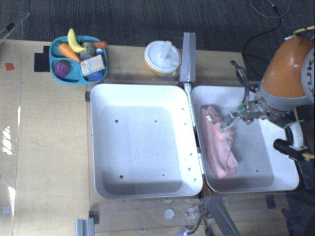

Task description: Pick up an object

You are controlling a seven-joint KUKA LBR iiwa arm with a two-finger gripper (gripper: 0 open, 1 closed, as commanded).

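Gripper low in right bin, touching pink cloth near its upper end. Cannot tell whether open, closed or gripping.

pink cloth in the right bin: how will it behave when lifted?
The crumpled pink cloth looks soft and folded, so it will probably droop and unfold rather than hold shape. Likely light. It lies long in the right white bin, so one end may drag.

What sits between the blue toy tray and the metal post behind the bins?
The camera view shows a white lidded cup between the blue toy tray and the metal post.
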